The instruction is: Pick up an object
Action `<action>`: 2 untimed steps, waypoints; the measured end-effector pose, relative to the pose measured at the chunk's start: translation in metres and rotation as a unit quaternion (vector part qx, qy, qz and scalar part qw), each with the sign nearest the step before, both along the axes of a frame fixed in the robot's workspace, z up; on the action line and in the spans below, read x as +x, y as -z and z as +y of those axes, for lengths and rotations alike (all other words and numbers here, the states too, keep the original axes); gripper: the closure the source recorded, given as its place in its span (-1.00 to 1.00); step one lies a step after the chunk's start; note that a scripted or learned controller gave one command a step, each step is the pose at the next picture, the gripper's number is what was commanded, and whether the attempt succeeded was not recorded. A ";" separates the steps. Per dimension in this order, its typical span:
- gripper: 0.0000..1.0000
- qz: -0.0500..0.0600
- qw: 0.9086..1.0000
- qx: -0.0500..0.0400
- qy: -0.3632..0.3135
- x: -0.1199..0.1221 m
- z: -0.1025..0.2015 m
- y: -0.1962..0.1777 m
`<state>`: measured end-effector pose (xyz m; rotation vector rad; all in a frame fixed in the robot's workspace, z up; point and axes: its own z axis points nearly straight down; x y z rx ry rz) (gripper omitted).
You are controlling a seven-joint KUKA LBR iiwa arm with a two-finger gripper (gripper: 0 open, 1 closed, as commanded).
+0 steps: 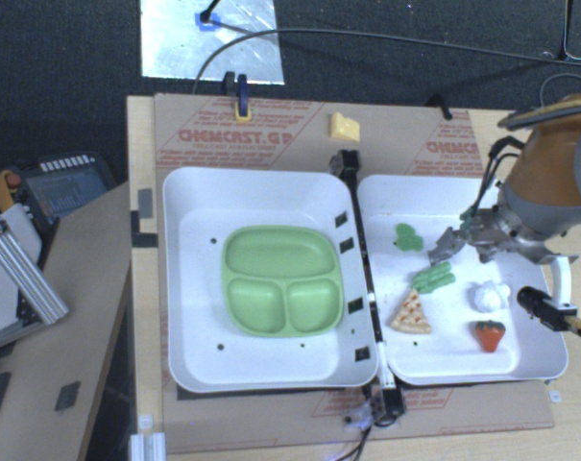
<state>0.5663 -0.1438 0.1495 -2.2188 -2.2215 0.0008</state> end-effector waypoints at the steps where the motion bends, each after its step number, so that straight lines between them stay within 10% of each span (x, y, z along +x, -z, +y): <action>1: -1.00 0.000 1.000 0.000 -0.001 0.011 0.000 0.051; 2: 1.00 -0.003 1.000 -0.001 0.000 0.011 -0.001 0.037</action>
